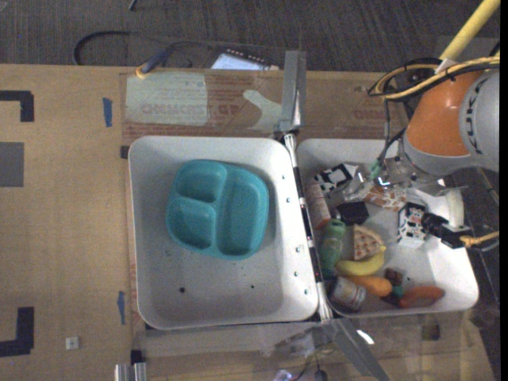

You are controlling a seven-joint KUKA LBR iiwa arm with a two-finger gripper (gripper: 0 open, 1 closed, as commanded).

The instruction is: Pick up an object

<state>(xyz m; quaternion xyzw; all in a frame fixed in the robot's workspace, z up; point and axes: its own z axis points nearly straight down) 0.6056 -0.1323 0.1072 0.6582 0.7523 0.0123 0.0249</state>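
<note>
Camera view looks down on 2 white bins: the left bin [151, 236] holds a teal divided plate [217, 209] with 3 compartments, and the right bin [460, 280] holds the clutter I am working over. My gripper [379, 182] hangs at that bin's far edge, over a black-and-white patterned block [336, 175]; whether my jaws stand wide or narrow I cannot tell, since my own wrist hides them.

The likely picks lie toward the near side: a toy banana [361, 266] just behind a toy carrot [371, 284], a pizza slice [365, 243] touching the banana, and a green bottle [333, 244] beside the divider. I judge these light, stiff plastic and somewhat slippery. The banana's middle looks the safest hold, across its narrow width.

A small white carton [411, 222] carries dark print, too blurred to read. Faint reddish lettering on the cardboard sheet [190, 105] behind the bins is illegible too.
</note>
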